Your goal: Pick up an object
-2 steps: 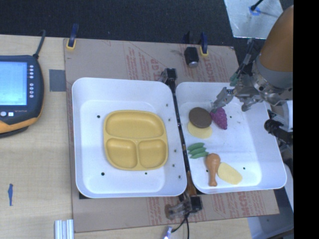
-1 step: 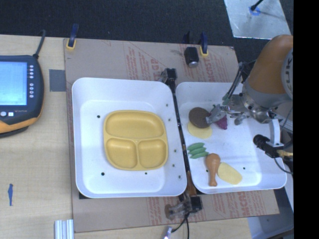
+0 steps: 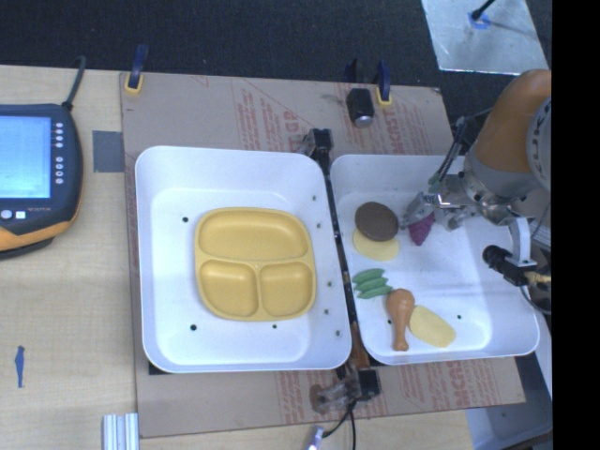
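- A purple piece (image 3: 421, 228) is seen in the right bin (image 3: 487, 340), just right of the brown disc (image 3: 377, 219).
- The gripper (image 3: 429, 210) is placed right over it; its grip cannot be told.
- The grasp step is judged underway; a firm close, then a lift, is called for.

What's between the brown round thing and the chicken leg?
In the camera view, a pale yellow slice touches the brown round thing, then the green beans lie just above the chicken leg.
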Available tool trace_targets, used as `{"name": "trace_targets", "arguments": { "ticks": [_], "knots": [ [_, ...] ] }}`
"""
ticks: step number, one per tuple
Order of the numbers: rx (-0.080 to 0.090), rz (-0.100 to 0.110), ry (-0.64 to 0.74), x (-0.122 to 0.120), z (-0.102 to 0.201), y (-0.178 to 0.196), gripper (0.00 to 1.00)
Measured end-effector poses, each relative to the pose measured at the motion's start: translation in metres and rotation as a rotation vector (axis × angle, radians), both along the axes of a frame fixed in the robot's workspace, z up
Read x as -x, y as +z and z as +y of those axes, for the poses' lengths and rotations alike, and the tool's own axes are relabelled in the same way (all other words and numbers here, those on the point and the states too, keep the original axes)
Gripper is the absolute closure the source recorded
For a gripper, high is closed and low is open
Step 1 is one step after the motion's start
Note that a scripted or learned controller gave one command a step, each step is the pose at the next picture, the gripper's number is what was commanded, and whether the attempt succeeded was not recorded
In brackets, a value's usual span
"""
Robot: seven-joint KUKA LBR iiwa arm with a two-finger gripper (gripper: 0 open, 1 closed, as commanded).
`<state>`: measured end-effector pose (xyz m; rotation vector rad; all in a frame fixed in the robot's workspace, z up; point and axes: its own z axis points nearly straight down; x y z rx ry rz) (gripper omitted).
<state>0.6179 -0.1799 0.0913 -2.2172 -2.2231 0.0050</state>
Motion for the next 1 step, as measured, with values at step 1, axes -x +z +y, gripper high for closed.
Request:
{"name": "trace_targets", "arguments": {
  "ticks": [1],
  "knots": [
    [0.001, 0.001, 0.002, -0.0002, -0.0008, 0.0106, 1.00]
  ]
}}
